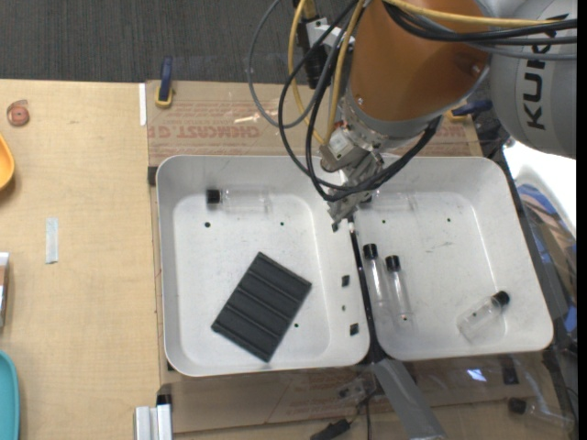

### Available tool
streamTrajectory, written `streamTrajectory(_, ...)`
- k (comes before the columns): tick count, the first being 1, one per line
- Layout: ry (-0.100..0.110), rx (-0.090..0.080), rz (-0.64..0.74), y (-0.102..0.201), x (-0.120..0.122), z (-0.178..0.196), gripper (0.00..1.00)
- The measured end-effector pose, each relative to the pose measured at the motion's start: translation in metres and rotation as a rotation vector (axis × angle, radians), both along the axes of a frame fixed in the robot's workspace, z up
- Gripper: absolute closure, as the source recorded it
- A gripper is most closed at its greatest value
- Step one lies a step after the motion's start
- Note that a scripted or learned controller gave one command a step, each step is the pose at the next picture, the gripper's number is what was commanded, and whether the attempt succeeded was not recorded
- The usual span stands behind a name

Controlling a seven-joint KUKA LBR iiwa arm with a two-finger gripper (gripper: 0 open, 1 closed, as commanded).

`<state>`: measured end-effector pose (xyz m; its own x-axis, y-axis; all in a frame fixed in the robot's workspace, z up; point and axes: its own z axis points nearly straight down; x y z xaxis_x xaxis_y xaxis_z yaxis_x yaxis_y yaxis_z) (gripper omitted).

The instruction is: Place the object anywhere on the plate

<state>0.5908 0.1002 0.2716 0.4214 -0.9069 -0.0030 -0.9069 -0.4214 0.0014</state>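
A flat, dark, ribbed rectangular plate point(263, 304) lies tilted on the floor of the left bin point(174, 246), toward its near side. The objects are small clear tubes with black caps: one point(234, 198) lies along the far side of the left bin, well apart from the plate; two point(385, 278) lie side by side in the right bin point(514, 246), just beside the wall between the bins; a fourth point(483, 313) rests tilted near the right bin's near right corner. The gripper point(347, 211) hangs over the dividing wall at the bins' far part, below the orange band and a loop of black and yellow cables. Whether its fingers are spread or closed cannot be told; no tube is seen between them.
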Motion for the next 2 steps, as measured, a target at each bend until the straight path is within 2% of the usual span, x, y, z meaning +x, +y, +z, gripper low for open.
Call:
streamTrajectory(1,-0.001,0.001,0.245,0.013,-0.085,0.023,1.00)
streamTrajectory(2,0.000,0.004,0.665,0.104,-0.052,-0.047,1.00)
